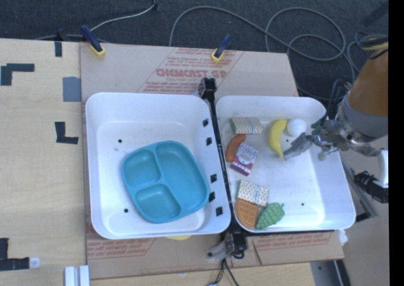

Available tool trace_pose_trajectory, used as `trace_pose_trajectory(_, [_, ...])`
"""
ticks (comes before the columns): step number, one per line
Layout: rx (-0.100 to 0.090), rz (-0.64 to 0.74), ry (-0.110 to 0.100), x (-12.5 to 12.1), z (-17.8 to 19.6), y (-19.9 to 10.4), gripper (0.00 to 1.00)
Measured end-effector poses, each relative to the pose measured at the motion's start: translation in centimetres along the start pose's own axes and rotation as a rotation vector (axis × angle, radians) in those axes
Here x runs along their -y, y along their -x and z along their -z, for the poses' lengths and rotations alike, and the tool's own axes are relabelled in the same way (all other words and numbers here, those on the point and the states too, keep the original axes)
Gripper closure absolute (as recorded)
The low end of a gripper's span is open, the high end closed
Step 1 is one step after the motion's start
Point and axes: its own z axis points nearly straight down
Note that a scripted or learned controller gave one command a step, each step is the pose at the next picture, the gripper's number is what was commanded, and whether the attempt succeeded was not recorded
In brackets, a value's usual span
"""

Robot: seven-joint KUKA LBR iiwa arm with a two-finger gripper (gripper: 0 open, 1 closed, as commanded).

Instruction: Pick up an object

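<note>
**Claw low over the right bin, beside the banana**

Camera view: you will find the claw (295,146) right of the frame's centre, reaching in from the right edge on the grey arm (369,98) with its orange band. It sits over the right bin (334,206), its tip just beside the yellow banana (276,137) and a small white ball (296,127); you cannot tell from this angle whether it is released or clenched, and nothing is seen gripped in it.

Look left of the banana for the rest of the pickable things. A small patterned box (246,125) lies near the bin's upper left. Below it sit an orange-brown oval piece (233,146) and a purple-and-white packet (243,158), touching or nearly so. Toward the bin's lower left you see a checkered packet (253,191), an orange waffle-like piece (247,213) below it, and a green leafy toy (271,214) just right of that.

In the left bin (104,111), a blue divided plate (164,180) rests at a tilt, filling much of the floor. Both bins stand on a cardboard sheet (183,70) held by two yellow-and-blue clamps (93,43) along its top edge.
</note>
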Motion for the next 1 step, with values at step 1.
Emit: trace_pose_trajectory(1, [0.000,0.000,-0.001,-5.94,-6.90,-0.76,0.00])
